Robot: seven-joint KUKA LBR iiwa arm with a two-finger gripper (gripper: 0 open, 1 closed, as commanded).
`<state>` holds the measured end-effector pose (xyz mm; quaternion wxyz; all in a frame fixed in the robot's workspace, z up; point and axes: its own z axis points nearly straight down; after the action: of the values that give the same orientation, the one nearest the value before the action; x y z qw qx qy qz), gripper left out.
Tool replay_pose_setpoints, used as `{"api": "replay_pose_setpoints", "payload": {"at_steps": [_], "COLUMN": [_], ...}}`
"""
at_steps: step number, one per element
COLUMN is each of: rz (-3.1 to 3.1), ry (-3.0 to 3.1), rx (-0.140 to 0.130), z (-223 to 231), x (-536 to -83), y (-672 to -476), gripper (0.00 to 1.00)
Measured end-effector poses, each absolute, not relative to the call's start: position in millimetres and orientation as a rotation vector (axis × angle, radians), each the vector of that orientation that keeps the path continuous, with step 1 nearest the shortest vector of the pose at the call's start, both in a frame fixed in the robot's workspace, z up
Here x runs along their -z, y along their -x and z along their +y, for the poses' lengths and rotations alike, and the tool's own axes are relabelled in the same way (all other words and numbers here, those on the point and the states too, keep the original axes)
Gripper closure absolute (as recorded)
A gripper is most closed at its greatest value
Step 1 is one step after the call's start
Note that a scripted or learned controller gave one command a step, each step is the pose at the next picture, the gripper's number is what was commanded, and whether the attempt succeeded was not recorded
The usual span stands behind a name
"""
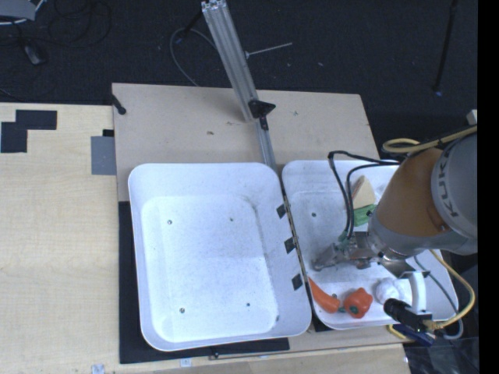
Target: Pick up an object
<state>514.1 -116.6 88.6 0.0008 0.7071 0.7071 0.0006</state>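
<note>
My gripper hangs low over the middle of the right bin, its dark tip pointing left toward the divider. Just below it, at the bin's front edge, lie an orange carrot-like piece and a red object with a green tip. A white rounded object lies to their right. A tan wedge and a green item sit farther back, partly hidden by the orange band of the arm. Nothing shows in the gripper.
The left bin shows its bare white floor. Black clips line the shared wall between the bins. A metal rail slants in from behind. Cables trail at the front right.
</note>
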Motion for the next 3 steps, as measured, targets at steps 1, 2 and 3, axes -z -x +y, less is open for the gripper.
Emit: {"api": "replay_pose_setpoints", "payload": {"at_steps": [1, 2, 3], "rz": [2.217, 2.217, 2.217], "ry": [-2.221, -2.221, -2.221], "rx": [-0.004, -0.003, -0.003], "z": [-117.6, -126.6, -136.8], "x": [-100.1, -145.8, -194.2], "y": [-514.7, -515.2, -514.0], "gripper": [1.00, 1.00, 1.00]}}
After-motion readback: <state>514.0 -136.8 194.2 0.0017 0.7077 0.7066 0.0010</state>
